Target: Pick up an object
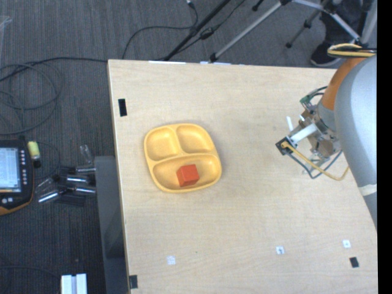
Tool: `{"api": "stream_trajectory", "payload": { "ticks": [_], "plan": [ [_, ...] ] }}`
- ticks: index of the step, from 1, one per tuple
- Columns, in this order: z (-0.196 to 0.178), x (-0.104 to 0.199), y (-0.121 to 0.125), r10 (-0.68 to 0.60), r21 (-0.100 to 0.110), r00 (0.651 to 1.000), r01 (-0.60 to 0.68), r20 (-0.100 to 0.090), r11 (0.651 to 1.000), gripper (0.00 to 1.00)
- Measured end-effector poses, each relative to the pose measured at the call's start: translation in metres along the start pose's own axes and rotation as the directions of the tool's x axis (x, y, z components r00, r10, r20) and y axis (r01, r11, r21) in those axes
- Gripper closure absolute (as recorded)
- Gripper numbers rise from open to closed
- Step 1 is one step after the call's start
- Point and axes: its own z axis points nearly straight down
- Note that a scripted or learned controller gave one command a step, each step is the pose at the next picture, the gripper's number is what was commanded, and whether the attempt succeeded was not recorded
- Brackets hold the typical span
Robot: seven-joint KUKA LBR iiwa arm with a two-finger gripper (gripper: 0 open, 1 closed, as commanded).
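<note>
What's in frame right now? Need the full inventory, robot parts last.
plate: 1, yellow, three compartments, left-centre of the bench top
cube: 1, red-orange, in the plate's largest compartment, the one nearest the bottom of the view
bench top: 1, pale wood, covers most of the view
tape marks: a few, black, small, near the bench top's edges
cables: several, black, on the dark floor to the left and above the bench
screen device: 1, black with an orange edge, on the floor at the far left
arm: 1, grey with an orange band, at the right edge
gripper: 1, over the bench's right side, well apart from the plate
</note>
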Motion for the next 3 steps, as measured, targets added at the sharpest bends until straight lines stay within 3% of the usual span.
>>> {"api": "stream_trajectory", "payload": {
  "ticks": [1, 2, 3],
  "plan": [
    [0.006, -0.021, -0.024, 0.056, 0.000, 0.998, -0.056, 0.000, 0.998, 0.00],
    [0.014, -0.109, -0.067, 0.060, 0.005, 0.998, -0.060, -0.002, 0.998, 0.00],
    [-0.138, -0.093, -0.038, 0.119, 0.000, 0.993, -0.119, -0.002, 0.993, 0.00]
  ]
}}
